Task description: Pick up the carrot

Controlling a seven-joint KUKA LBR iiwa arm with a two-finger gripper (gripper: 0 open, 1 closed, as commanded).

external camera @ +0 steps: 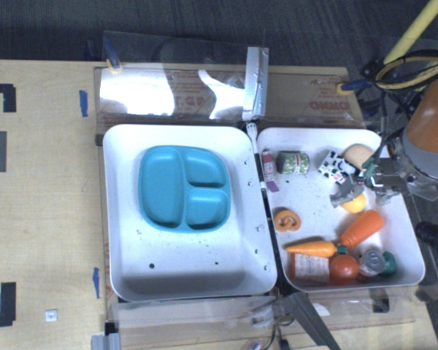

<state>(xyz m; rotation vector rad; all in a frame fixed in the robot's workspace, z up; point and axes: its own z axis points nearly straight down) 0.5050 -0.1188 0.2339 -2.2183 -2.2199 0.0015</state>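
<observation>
We've got the arm (423,133) reaching in from the right, its gripper (348,192) low over the right bin (317,138) near a yellow lemon (355,204), can't tell the claw state, while the carrot (312,249) lies near the front edge.

The arm (431,133) is grey with a rounded orange band above the wrist. Below the band, the gripper (354,188) is dull silver metal with dark joints.
</observation>
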